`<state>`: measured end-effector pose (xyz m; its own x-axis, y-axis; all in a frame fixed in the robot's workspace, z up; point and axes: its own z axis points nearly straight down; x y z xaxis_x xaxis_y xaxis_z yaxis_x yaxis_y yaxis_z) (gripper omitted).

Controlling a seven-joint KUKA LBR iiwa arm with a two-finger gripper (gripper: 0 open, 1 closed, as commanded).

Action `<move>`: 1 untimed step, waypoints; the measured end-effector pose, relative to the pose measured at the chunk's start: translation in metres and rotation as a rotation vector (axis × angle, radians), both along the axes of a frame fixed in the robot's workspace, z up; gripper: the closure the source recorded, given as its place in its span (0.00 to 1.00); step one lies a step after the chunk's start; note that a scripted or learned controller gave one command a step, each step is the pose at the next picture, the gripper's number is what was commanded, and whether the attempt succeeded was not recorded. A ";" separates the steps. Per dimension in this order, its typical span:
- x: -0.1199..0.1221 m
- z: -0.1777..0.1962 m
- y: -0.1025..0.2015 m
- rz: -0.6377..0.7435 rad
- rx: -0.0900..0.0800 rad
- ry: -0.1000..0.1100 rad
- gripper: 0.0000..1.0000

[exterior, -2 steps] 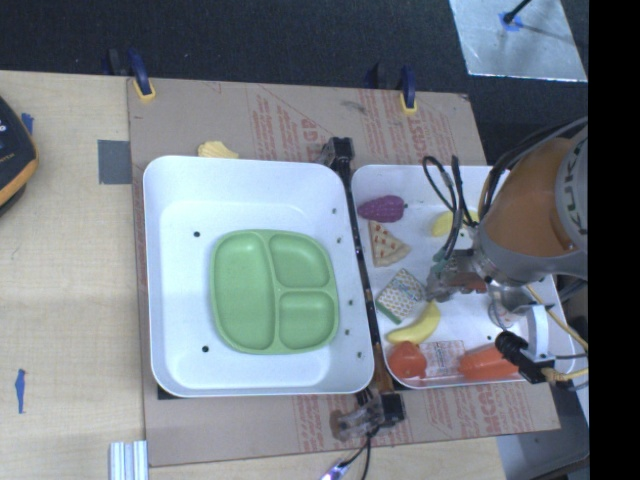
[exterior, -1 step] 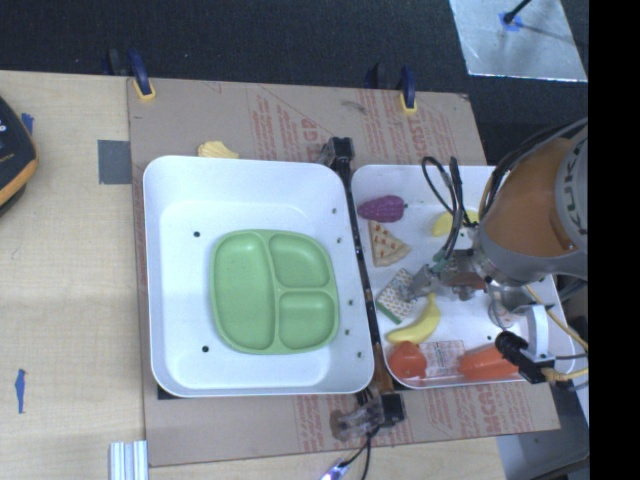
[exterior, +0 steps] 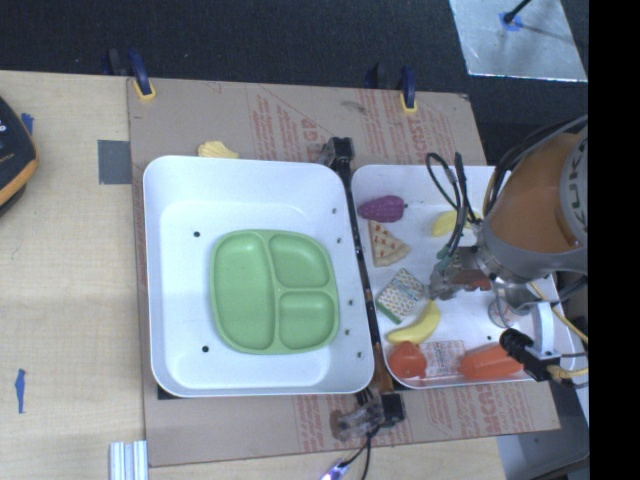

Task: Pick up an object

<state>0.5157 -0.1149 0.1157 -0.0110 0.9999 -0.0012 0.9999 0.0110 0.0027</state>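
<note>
The right bin holds several toy foods: a purple eggplant, a pizza slice, a green-and-white checkered block, a banana, a tomato, an orange carrot-like piece and a small yellow piece. My gripper hangs low over the middle of this bin, just right of the checkered block and above the banana's tip. Nothing shows between its fingers.
The left bin bears a green divided plate. A yellow item lies on the cardboard behind that bin. Black cables loop over the right bin's far side. A clamp sits between the bins at the back.
</note>
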 end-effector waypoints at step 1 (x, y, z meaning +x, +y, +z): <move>0.000 0.000 0.000 0.000 0.000 0.000 0.00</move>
